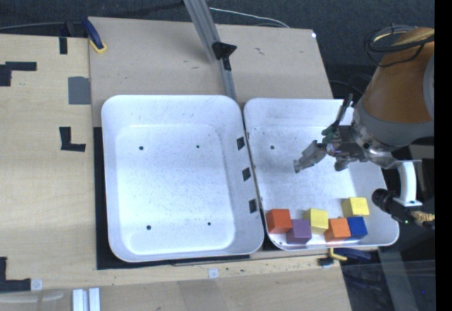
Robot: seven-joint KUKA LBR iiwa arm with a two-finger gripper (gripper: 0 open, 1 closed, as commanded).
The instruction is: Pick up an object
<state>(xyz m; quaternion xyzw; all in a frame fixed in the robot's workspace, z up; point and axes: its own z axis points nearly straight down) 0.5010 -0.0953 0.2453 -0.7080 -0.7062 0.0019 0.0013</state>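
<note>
Taking the right bin (282, 119) as the landmark, six small blocks lie along its near rim, all resting on the bin floor. Counted by colour: two orange, two yellow, one purple, one blue. From the near left corner, an orange block (279, 220) touches the purple block (301, 230), with a yellow block (318, 219) just beside that. Toward the near right corner sit the second orange block (339, 229) and the blue block (357, 227), touching each other, and the second yellow block (354, 206) lies just behind them. All are roughly cubic, so none has a clear long axis; their edges sit slightly skewed to the rim.

Farther in, above the middle of the right bin, the gripper (308, 159) hangs well apart from the blocks, pointing toward the left bin (116, 112). Whether it is released or clenched cannot be told; nothing is visibly grasped.

The left bin lies touching the right bin's left side.
</note>
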